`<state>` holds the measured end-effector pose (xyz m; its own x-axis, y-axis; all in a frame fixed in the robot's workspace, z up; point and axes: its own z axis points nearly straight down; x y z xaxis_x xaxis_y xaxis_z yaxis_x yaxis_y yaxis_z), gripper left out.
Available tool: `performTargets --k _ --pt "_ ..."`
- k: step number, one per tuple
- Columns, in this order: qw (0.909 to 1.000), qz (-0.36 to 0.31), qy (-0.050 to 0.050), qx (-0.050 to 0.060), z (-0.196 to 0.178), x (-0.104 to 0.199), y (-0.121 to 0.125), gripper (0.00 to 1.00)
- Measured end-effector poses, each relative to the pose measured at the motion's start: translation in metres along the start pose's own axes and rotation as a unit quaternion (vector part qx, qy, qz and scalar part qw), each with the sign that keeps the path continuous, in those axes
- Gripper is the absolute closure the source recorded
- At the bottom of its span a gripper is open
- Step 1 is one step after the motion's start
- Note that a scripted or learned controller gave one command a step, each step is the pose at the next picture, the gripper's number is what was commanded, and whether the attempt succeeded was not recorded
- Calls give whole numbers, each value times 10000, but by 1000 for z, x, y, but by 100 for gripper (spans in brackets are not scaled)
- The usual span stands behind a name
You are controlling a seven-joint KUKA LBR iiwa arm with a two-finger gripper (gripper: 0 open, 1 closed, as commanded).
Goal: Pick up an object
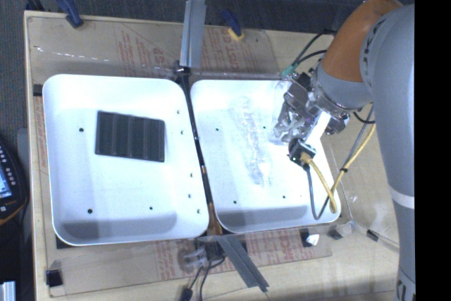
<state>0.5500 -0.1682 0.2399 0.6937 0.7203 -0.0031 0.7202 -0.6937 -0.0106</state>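
Observation:
A dark grey ribbed rectangular pad (130, 136) lies flat in the left bin (63, 173), toward its upper middle. My gripper (285, 127) hangs over the right side of the right bin (232, 211), far from the pad. Faint glassy streaks (252, 141) show on the right bin's floor just left of the gripper; I cannot tell whether they are a clear object or glare. Something shiny sits at the gripper's tip, too blurred to identify.
A metal divider bar (192, 32) runs between the bins at the back. Blue clamps (69, 9) hold the board's far edge. A yellow cable (323, 183) loops from the wrist over the right bin's right rim.

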Motion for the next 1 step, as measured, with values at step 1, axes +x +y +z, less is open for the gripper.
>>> performTargets --k 1 --pt "9280 -3726 -10 -71 -90 -13 -18 100"
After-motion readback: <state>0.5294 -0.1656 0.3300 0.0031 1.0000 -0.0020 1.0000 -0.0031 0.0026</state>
